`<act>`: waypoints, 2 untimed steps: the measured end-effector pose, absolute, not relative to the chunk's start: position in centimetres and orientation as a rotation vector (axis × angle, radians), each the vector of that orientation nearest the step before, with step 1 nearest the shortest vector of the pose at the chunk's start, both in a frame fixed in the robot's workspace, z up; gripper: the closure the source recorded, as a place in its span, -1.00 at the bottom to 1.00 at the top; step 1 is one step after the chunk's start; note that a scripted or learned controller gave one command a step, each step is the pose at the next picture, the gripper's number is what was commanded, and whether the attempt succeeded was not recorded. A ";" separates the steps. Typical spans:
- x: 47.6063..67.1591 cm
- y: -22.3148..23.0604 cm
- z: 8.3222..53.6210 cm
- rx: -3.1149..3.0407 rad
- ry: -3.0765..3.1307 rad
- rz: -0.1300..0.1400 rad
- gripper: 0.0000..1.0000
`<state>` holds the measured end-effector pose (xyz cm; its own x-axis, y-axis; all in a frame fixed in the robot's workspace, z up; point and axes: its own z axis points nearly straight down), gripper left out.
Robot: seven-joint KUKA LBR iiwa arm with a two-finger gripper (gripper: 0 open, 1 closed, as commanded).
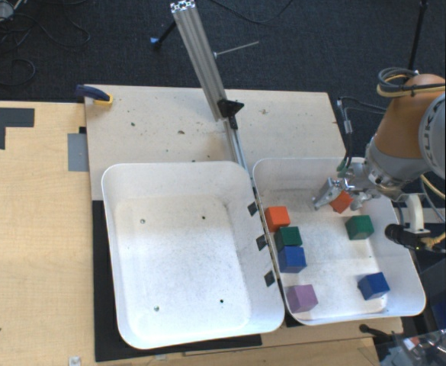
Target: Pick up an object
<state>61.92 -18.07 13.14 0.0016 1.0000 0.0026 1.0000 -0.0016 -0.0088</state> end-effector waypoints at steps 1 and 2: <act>62.3 -18.5 11.4 -2.237 -2.223 -0.005 -1.00; 61.9 -18.3 11.6 -2.231 -2.210 0.003 1.00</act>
